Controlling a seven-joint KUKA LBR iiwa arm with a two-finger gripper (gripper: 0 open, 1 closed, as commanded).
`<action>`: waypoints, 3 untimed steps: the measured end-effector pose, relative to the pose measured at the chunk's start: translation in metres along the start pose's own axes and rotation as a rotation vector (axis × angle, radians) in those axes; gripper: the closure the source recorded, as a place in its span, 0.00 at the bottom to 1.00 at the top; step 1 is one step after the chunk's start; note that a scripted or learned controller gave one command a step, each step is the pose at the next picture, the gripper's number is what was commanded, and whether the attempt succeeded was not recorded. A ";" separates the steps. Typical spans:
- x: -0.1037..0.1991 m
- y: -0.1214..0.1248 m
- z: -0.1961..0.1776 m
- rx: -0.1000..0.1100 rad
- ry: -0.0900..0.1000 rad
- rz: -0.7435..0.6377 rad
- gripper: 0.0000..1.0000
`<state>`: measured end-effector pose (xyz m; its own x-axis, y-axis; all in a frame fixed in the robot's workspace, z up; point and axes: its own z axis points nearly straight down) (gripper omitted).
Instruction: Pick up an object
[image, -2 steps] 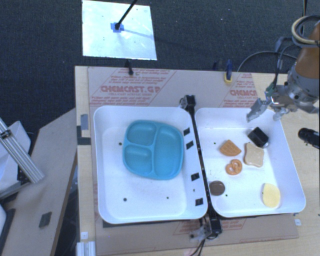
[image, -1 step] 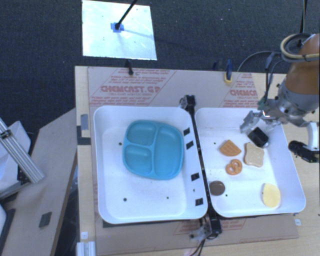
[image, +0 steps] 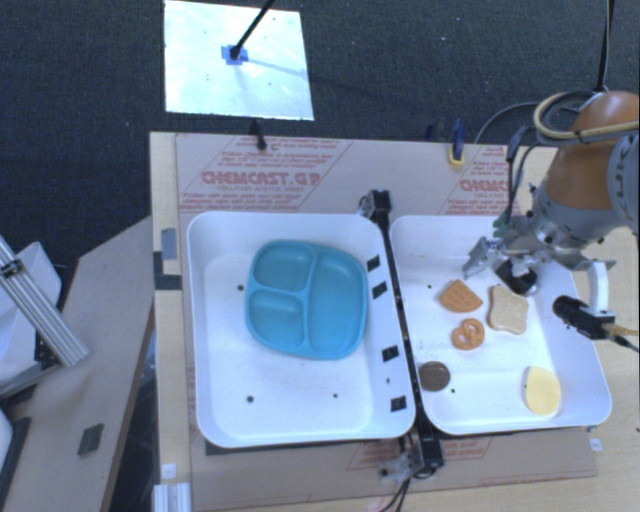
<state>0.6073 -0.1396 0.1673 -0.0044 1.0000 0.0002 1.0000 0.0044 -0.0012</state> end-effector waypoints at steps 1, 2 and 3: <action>-0.002 0.002 0.041 -0.001 0.000 0.003 0.00; -0.002 0.003 0.029 -0.005 -0.001 0.003 1.00; 0.004 -0.001 -0.018 -0.005 -0.001 0.000 1.00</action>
